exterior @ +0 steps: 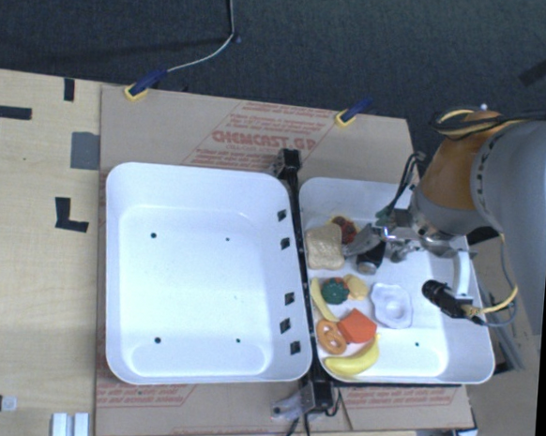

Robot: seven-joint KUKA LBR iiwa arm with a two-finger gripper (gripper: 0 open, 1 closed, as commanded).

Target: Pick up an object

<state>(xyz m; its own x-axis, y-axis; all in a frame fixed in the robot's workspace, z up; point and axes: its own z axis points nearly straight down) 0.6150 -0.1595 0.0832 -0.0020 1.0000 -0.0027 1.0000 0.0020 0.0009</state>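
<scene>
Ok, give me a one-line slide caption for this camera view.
KUKA arm's gripper low in the right bin beside toy food, including a banana; left bin alongside.

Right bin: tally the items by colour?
Yellow: 3, a banana, a curved piece, a small chunk
Orange: 2
Green: 1
Tan: 1
Red: 1
White: 1
Total: 9

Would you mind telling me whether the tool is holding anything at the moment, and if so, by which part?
It cannot be told: the tool is low in the right bin, beside the tan bread-like piece, with nothing visibly gripped.
</scene>
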